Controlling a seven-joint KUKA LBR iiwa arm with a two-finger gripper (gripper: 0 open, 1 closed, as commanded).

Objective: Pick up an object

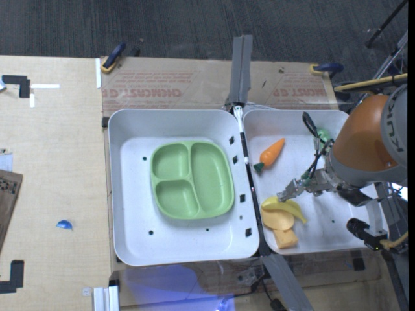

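The end effector (290, 190) hangs low in the right bin (337, 235), just above the banana (283, 207). I cannot tell how far it is open, and nothing is seen in its grip. A yellow block (286, 238) lies beside the banana. The carrot (271, 153) lies further back, near the divider. The green plate (192, 179) sits in the left bin (130, 193).

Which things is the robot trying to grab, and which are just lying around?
For the job:
gripper, low in the right bin
toy banana
toy carrot
orange block

Just lying about:
green divided plate in the left bin
blue clamp
small blue piece on the bench
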